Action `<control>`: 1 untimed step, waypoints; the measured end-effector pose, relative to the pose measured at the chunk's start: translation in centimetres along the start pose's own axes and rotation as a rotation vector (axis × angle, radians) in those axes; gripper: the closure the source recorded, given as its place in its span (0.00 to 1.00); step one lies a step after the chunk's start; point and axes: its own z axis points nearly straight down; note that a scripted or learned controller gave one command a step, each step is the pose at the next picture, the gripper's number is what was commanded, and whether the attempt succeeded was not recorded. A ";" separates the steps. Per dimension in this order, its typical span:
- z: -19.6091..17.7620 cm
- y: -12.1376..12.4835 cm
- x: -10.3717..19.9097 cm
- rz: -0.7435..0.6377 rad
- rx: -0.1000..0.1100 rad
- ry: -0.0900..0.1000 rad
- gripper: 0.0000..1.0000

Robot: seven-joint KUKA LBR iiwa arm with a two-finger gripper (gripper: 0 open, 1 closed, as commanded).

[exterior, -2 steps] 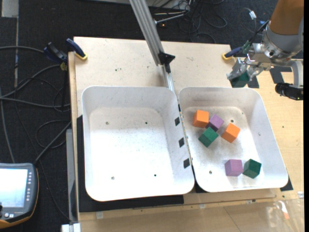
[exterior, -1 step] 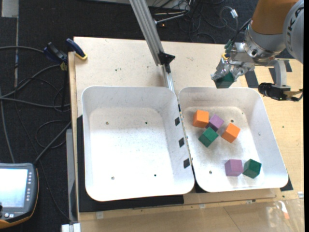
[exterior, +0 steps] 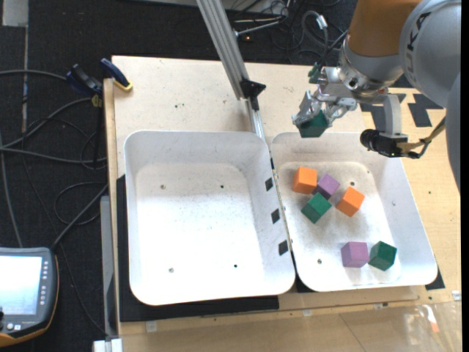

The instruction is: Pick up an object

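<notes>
The jaws are gripping a green cube (exterior: 314, 126), which is sitting between the fingers of the gripper (exterior: 314, 120) in the upper right of the frame. The cube is hanging in the air above the far rim of the right bin (exterior: 410, 218), clear of the blocks lying below it. The arm (exterior: 410, 28), grey with an orange band, is reaching in from the upper right corner and is pointing its wrist down and to the left.

In the right bin, six blocks are lying on the floor. An orange cube (exterior: 305, 180) is resting toward the upper left of the bin, just beside a purple cube (exterior: 329, 186). A second green cube (exterior: 316, 208) is sitting just below those two, touching or nearly touching the purple one. Another orange cube (exterior: 350, 201) is lying just to the right of the purple one. Lower down, toward the bottom right of the bin, a purple cube (exterior: 355, 254) and a green cube (exterior: 382, 256) are lying side by side.

The left bin (exterior: 139, 196) is filling the centre left of the frame. A slanted metal rail (exterior: 223, 39) is running from the top centre down to the gap between the bins. A handheld screen unit (exterior: 26, 292) is lying in the lower left corner.
</notes>
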 end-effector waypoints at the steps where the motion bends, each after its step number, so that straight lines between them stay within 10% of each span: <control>1: 1.6 0.4 5.4 0.001 0.001 -0.001 1.00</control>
